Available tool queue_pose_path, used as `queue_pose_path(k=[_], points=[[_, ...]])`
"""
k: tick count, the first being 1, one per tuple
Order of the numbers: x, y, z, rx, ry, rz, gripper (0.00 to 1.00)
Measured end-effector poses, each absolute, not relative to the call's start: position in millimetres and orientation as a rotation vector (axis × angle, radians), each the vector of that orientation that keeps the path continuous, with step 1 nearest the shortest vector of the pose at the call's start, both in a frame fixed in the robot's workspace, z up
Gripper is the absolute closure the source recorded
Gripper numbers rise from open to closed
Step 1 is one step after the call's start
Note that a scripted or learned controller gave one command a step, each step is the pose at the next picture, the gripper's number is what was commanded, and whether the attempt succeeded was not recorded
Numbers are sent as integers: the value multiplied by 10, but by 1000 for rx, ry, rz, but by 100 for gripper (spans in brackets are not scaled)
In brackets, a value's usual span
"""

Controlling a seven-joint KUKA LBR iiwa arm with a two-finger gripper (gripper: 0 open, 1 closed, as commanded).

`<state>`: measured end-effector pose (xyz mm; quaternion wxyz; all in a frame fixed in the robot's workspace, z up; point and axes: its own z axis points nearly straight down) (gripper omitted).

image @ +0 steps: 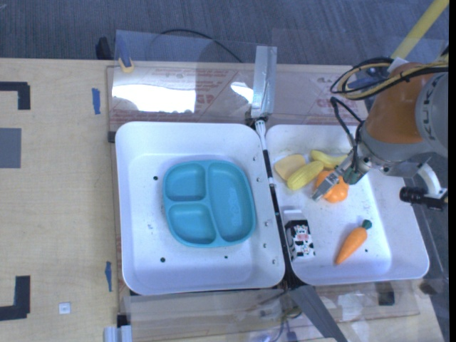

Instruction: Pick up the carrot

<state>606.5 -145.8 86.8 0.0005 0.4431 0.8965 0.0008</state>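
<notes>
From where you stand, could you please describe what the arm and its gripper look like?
The arm is grey, rounded and bulky, with an orange band above the wrist. Black and yellow cables loop beside it. The gripper is small, metallic grey.

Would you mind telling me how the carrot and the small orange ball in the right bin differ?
The carrot is long and tapered with a green top; the orange ball is round and plain. The carrot lies apart near the bin's front, while the ball sits right at the gripper. Both are orange and lie in the right bin.
</notes>
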Motion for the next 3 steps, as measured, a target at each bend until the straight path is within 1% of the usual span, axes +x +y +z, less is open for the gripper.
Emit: queue_pose_path(k=[1, 2, 3], points=[[5460, -1440, 1832, 1254, 2869, 4, 0], [4854, -1629, 931, 1135, 2933, -1, 0], [4966, -1537, 1018, 885, 3008, 1, 0]])
